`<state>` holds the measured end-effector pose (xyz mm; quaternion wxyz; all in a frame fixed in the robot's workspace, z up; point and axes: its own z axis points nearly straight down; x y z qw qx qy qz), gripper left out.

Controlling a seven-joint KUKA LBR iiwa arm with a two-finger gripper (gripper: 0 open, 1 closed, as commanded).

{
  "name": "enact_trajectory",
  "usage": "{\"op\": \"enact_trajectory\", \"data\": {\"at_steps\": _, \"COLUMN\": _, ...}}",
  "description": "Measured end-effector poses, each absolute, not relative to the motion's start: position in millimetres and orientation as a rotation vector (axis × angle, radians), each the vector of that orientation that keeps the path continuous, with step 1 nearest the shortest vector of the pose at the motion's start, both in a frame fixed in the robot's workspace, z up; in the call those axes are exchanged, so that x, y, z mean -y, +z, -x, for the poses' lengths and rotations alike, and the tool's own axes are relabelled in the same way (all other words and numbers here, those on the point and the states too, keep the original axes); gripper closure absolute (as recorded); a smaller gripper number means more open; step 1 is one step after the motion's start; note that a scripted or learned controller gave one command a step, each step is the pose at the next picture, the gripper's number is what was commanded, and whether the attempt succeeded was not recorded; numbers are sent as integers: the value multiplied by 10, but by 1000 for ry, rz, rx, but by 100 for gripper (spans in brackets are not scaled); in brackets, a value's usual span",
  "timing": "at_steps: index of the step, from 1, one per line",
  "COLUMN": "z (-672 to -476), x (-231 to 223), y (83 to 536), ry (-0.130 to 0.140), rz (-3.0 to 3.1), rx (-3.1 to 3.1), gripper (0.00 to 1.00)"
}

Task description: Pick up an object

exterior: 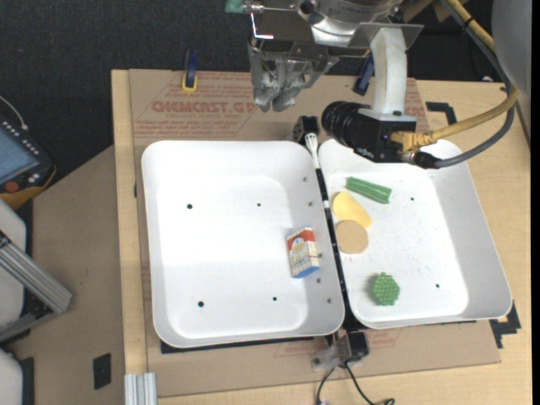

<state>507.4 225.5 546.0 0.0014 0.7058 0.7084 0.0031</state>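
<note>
My gripper (278, 99) hangs high above the back edge of the left bin (169, 167), its fingers close together with nothing between them. A small red, white and blue carton (304, 252) lies near the right wall of the left bin. In the right bin (456, 226) lie a green stick-shaped piece (368, 189), a yellow wedge (352, 209) resting against a tan round disc (352, 239), and a bumpy green ball (386, 288). The gripper is well above and behind all of them.
Both bins rest on a cardboard sheet (211, 104). A black camera unit with a white bracket (371, 129) and yellow hose sits over the right bin's back edge. A blue clamp (191, 70) grips the cardboard's far edge. Cables trail at the front.
</note>
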Motion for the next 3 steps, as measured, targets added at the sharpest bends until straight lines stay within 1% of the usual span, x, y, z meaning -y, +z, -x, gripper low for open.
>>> {"op": "enact_trajectory", "data": {"at_steps": 3, "z": -5082, "x": -2277, "y": 5771, "ry": 23, "rz": -2207, "rx": -2227, "gripper": 100}}
